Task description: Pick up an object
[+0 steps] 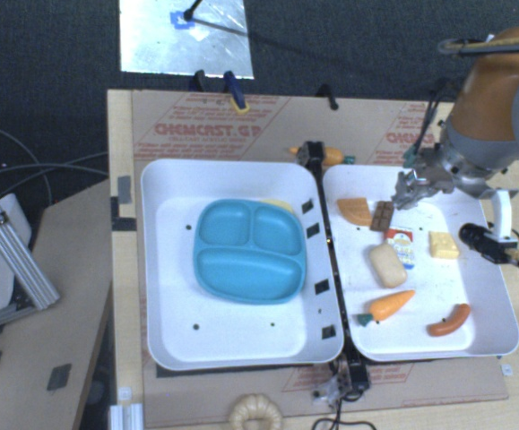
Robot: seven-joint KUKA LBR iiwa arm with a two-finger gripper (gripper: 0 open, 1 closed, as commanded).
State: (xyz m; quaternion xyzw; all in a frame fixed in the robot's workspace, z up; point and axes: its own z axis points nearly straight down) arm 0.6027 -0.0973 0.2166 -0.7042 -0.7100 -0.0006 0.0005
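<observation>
Nearest to you, at the lower edge, lies a pale ring-shaped thing (257, 412) on the table (71, 240), outside both bins. Going left to right: the left bin (165, 330) holds one blue divided plate (248, 250), lying flat in the middle, with something yellowish just behind its far rim. The right bin (488, 330) holds the small objects, spread apart — probably so that each can be taken alone. You see an orange wedge (355, 210) touching a brown bar (382, 215), a beige oval piece (387, 265) beside a small red-and-white packet (402, 243), a yellow block (444, 244), a carrot (391, 305) and a sausage (448, 321) near the front.

The pincer (409, 189) hangs over the far part of the right bin, just beside the brown bar — I judge this is the object you aim at. Whether the pincer is open or closed I cannot tell, and nothing is visibly held.
</observation>
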